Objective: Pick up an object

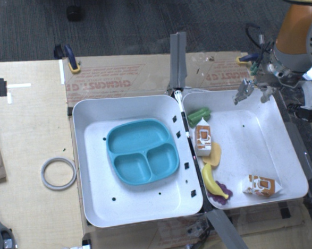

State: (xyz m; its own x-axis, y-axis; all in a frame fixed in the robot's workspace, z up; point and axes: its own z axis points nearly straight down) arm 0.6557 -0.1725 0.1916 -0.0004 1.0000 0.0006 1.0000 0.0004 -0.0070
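Your gripper hangs over the right bin's far edge, and you cannot tell its state from here. The nearest pick, a small carton, stands against the bin's left wall, leftward and nearer than the gripper, long axis running far-to-near. It looks like stiff, printed cardboard. Beside it lie a smooth curved banana and green pods.
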